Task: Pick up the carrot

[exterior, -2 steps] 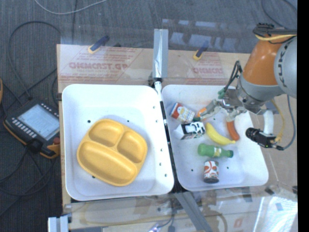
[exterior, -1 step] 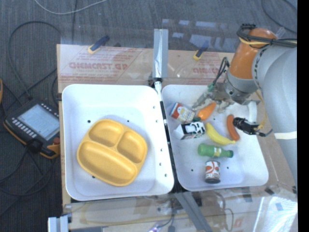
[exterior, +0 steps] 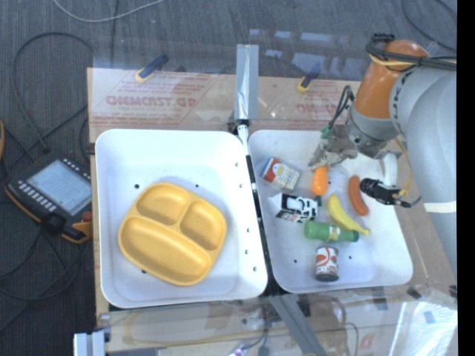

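I have the claw poised just above the carrot, which lies in the right bin beside the small carton. Its state I cannot tell. Next: descend, straddle the carrot, close.

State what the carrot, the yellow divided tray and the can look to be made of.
Carrot: likely toy plastic, uniform smooth orange. Yellow tray: moulded plastic, semi-gloss, with soft highlights on its rounded ridges. Can: looks like metal, pale shiny top rim, printed label; could be a plastic replica.
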`<action>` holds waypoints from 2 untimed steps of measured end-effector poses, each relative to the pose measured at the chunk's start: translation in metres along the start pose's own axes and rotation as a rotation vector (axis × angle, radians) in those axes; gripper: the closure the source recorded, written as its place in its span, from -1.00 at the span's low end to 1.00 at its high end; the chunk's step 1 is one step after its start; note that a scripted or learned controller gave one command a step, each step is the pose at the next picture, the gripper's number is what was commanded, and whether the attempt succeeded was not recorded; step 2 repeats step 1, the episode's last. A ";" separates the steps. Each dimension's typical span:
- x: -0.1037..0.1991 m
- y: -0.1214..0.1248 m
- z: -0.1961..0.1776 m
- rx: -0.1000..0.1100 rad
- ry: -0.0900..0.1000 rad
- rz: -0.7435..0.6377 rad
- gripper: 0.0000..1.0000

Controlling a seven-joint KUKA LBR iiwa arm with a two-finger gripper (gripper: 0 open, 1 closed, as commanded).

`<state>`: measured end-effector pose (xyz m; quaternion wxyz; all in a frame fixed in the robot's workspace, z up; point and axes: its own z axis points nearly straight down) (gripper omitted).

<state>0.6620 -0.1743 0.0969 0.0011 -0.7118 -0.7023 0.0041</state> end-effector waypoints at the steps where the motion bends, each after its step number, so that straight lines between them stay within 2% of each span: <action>1: 0.034 0.005 -0.085 -0.003 0.004 0.060 1.00; 2: 0.034 0.005 -0.085 -0.003 0.004 0.060 1.00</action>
